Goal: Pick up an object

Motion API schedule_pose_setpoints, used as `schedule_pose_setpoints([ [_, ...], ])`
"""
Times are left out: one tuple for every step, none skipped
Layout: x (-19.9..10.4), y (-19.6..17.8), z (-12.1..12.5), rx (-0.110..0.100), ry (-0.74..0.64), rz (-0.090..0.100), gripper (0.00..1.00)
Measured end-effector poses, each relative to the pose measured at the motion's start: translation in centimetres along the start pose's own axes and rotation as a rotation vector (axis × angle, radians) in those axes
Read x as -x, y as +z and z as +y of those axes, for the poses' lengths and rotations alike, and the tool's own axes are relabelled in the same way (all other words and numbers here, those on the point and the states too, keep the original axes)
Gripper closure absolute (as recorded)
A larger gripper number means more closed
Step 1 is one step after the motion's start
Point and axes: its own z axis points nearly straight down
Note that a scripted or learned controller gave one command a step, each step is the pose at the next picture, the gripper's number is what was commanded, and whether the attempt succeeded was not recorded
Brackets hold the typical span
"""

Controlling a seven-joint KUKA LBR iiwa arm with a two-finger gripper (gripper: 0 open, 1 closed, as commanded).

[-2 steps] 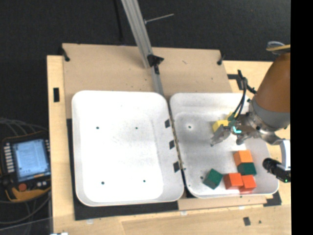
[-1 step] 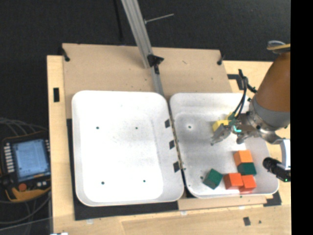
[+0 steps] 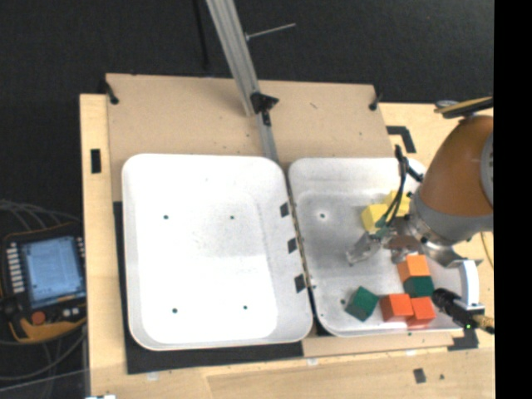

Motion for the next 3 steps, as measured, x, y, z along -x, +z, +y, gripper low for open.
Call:
schedule_pose_setpoints([
  [0.3,6.3,-0.1,0.000,0.000,0.000,0.00],
  [0.5,7.2,0.0,0.006,0.001,-0.001,0.00],
  [0.6,6.1,0.1,0.010,0.009,0.000,1.00],
])
